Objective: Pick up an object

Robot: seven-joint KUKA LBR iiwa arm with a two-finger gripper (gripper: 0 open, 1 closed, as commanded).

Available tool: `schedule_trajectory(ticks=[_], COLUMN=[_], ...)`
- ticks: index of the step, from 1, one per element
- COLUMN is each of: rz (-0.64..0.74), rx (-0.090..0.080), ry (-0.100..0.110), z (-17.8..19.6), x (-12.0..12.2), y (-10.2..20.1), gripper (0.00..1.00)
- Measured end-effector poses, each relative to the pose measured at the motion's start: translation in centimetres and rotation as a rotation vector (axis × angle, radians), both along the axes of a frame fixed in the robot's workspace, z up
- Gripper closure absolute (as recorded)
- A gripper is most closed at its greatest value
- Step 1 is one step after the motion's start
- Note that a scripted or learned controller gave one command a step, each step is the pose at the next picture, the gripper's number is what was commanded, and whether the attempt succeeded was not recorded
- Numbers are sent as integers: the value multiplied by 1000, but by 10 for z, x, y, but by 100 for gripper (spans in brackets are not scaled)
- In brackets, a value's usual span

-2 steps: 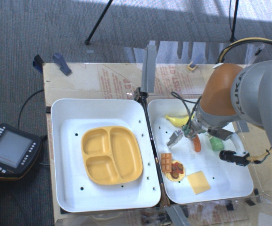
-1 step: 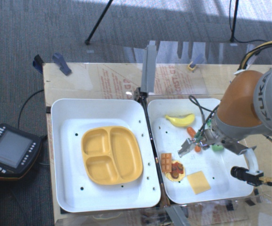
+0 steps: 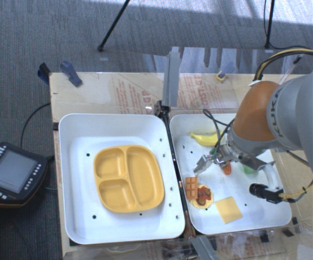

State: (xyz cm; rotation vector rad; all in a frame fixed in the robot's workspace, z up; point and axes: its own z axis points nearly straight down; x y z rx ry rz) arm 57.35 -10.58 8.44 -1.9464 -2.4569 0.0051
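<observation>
My gripper (image 3: 206,162) hangs low over the middle of the right bin (image 3: 275,213), with the arm reaching in from the right. A yellow banana (image 3: 204,138) lies just behind it, near the bin's back left. A small red-orange piece (image 3: 227,169) sits right beside the gripper on its near side, partly under the wrist. A green piece (image 3: 248,170) peeks out under the arm. Toward the front left lie a brown waffle (image 3: 191,186), a small round pizza (image 3: 202,195) and a yellow cheese slice (image 3: 229,209). Nothing shows held in the gripper.
The left bin (image 3: 75,145) holds a yellow divided plate (image 3: 128,177) in its middle. A grey upright post (image 3: 171,83) stands behind the ridge between the bins. A teach pendant (image 3: 10,172) lies on the floor at far left.
</observation>
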Motion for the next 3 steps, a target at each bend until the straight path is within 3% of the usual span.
schedule_trajectory(ticks=[1,2,3], rz=[-2,-99,114], rx=[0,-2,1], ry=[-5,-11,-3], z=[13,64,2], x=[2,4,-25], y=[0,-28,-52], gripper=[100,100,100])
